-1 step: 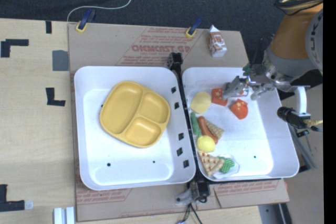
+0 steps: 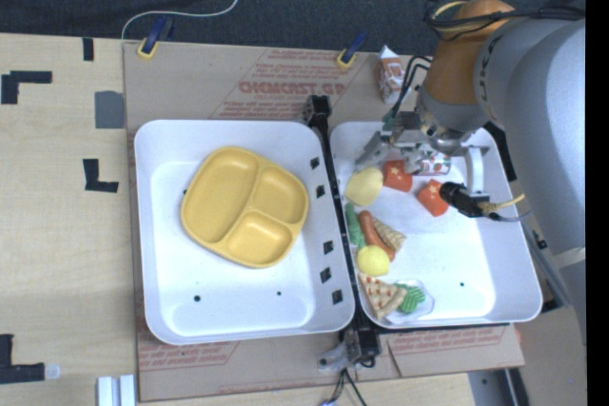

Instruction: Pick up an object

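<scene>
My gripper [image 2: 422,155] hangs over the far part of the right bin [image 2: 476,285], under the orange band of the wrist. Just below it lie two red toy pieces, one [image 2: 397,176] on the left and one [image 2: 433,197] on the right. A yellow round fruit [image 2: 364,185] sits to their left by the bin's wall. Further down lie a carrot [image 2: 369,233], a pizza slice [image 2: 388,234], a small lemon [image 2: 374,260], a waffle wedge [image 2: 383,297] and a green piece [image 2: 411,300]. Nothing shows held in the gripper.
The left bin [image 2: 171,290] holds a yellow divided plate [image 2: 245,204]. A small carton [image 2: 389,74] stands on the cardboard beyond the right bin. A black divider [image 2: 328,204] runs between the bins. The arm's grey body [image 2: 547,109] covers the right bin's far right corner.
</scene>
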